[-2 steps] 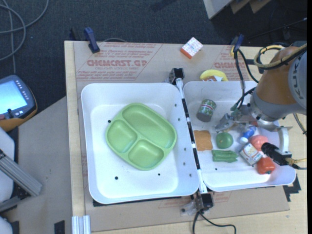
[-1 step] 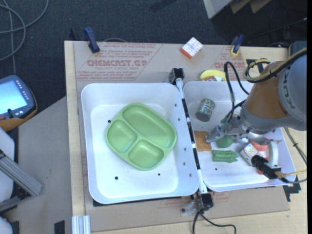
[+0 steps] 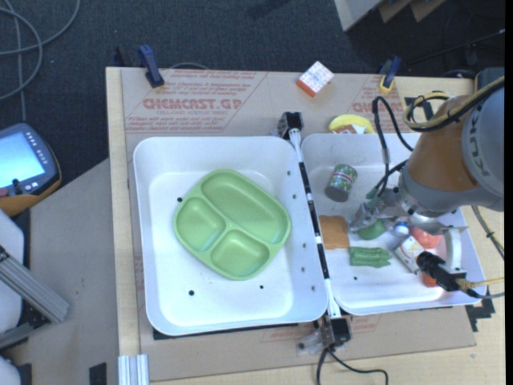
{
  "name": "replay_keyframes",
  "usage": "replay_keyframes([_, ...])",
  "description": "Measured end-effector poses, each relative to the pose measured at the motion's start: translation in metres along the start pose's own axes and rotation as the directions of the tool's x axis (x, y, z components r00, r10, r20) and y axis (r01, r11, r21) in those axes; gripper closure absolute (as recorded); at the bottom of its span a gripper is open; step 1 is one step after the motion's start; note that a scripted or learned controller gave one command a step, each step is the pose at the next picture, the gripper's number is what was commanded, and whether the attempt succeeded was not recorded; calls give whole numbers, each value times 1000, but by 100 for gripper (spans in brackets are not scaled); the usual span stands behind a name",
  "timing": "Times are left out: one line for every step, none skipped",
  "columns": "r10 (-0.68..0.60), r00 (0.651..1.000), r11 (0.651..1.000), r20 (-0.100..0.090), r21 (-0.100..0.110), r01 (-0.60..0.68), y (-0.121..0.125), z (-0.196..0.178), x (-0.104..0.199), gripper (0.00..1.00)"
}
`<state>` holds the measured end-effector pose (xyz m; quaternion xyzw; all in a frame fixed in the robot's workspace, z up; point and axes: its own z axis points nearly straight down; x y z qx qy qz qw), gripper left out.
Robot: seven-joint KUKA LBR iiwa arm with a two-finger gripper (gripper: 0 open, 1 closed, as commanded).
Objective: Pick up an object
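Green clutter crowds your claw (image 3: 370, 217) in the right bin (image 3: 353, 299); can't tell its state, so you could nudge the can (image 3: 341, 180) aside.

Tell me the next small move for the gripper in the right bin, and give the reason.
Probably a short, straight descent onto the green object beneath it. The gripper sits low in the right bin almost over that piece, with a second green piece just below and a brown block to the left. Whether anything sits between its fingers cannot be seen, so closing should wait until it is lower.
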<state>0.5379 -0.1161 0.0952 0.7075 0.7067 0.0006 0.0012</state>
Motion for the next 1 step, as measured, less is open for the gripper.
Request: replay_keyframes([-10,1000,1000,-1,-9,10,47,-95,74,100])
